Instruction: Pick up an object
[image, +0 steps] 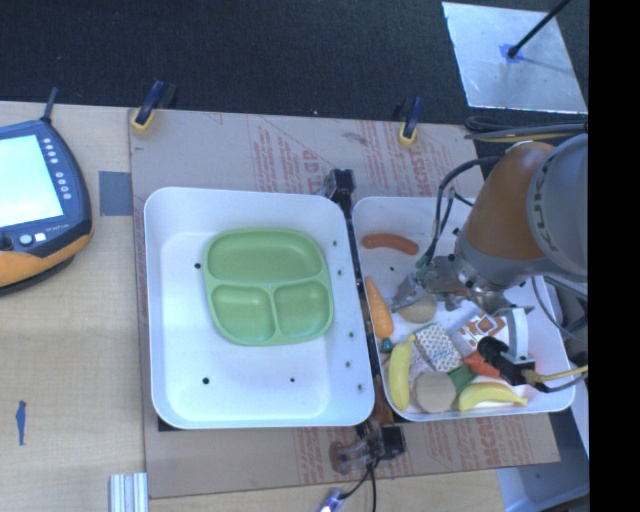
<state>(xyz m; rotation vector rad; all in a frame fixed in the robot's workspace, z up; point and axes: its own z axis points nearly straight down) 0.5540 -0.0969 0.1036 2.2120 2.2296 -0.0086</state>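
The right bin holds a heap of toy food. A reddish sausage lies near its back, and an orange carrot lies along its left wall. A yellow banana, a round tan piece and a second yellow piece sit at the front. A patterned packet lies in the middle. My gripper is low in this bin, just right of the carrot and over a pale beige piece. I see nothing lifted in it.
The left bin carries a green divided plate. A teach pendant rests at the far left of the bench. Clamps hold the board's back edge. The arm's orange band and cables hang over the right bin's right side.
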